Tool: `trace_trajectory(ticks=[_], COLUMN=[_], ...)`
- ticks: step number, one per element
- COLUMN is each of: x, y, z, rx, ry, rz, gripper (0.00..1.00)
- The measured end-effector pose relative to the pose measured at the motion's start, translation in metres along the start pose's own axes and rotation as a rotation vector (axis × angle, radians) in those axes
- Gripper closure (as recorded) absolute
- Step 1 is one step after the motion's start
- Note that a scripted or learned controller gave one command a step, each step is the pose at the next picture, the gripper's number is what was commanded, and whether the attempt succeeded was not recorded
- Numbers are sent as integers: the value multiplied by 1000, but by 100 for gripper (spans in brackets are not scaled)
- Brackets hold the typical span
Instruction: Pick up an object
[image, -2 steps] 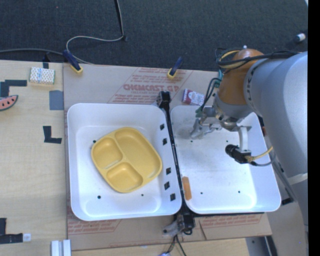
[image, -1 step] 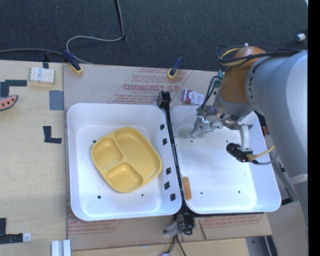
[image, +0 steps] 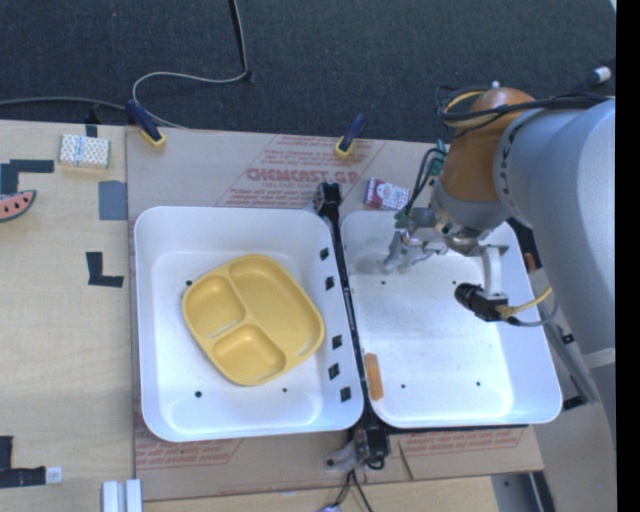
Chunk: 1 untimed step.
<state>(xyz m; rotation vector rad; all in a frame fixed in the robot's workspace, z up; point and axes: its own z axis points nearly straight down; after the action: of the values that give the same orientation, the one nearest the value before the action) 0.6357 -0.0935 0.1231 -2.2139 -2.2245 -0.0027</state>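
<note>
Gripper (image: 398, 256) hangs low at the right bin's (image: 520, 400) far edge; grasp state unclear; nothing lifted, picking remains.

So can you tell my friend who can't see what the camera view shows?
A grey robot arm reaches from the right, its gripper low over the right white bin, where a small orange object lies by the left wall. The left white bin holds a yellow divided plate.
</note>
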Motion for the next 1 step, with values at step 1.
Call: trace_trajectory(ticks=[1], x=[1], y=[0], z=[-9], rx=[1], ry=[2], rz=[-1], gripper=[100])
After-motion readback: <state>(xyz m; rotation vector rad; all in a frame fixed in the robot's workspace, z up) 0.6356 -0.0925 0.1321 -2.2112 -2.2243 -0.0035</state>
